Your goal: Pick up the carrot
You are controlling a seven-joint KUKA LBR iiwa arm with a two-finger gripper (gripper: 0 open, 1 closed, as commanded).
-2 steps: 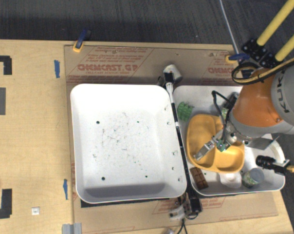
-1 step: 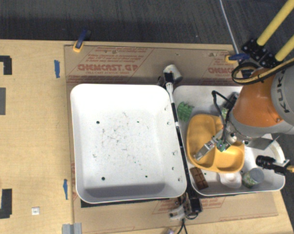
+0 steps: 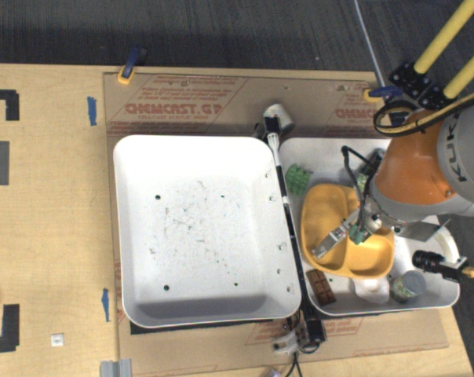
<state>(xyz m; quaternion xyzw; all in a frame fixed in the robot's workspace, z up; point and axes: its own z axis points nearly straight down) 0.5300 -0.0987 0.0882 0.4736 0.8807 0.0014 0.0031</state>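
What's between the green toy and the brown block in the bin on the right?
In the camera view, the yellow dish sits between the green toy and the brown block.

Carrot [image 3: 370,259] hard to identify; perhaps yellow-orange piece, right bin [image 3: 450,292].

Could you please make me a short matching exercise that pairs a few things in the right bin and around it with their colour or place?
Things:
1. Ridged block
2. Brown block
3. Large curved piece
4. Clamp

Descriptions:
A. Yellow, in the middle of the right bin, under the gripper
B. Green, near the right bin's far left corner
C. On the cardboard's far left corner, outside both bins
D. Dark, by the right bin's near left corner

Pairs: 1-B, 2-D, 3-A, 4-C
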